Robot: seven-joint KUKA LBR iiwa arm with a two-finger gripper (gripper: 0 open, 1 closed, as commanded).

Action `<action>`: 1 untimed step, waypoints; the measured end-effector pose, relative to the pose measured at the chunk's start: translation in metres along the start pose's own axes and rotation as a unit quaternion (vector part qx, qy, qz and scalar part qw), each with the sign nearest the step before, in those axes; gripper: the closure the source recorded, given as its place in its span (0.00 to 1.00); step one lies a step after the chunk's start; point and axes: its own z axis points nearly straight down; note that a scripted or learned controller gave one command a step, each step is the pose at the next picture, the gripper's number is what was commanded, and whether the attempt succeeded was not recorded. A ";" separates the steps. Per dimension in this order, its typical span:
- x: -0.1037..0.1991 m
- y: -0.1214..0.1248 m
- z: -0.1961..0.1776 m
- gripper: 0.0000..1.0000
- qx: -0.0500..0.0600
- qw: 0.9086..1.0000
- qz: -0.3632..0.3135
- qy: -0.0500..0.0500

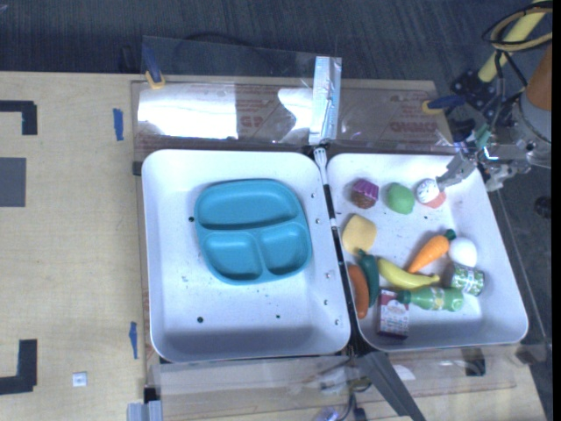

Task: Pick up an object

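The right bin [504, 261] holds several toy foods. Along its far side lie a purple piece [365, 192], a green ball [400, 198] and a white-and-red ball [428, 191]. Nearer the front are a yellow lump [358, 232], a carrot [428, 253], a white egg [462, 253], a banana [408, 276], a green bottle [436, 300] and a red packet [394, 314]. My gripper [473, 168] hangs over the bin's far right corner, just right of the white-and-red ball, with nothing visibly held.
A blue divided plate [252, 229] lies in the left bin [175, 305]. A clear plastic sheet [237, 103] stands behind the bins. Yellow and blue cables [508, 33] hang by the arm at the upper right. The wooden bench [61, 261] extends left.
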 end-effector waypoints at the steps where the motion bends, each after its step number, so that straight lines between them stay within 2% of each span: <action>1: -0.022 -0.044 0.128 0.00 -0.001 0.998 0.063 0.007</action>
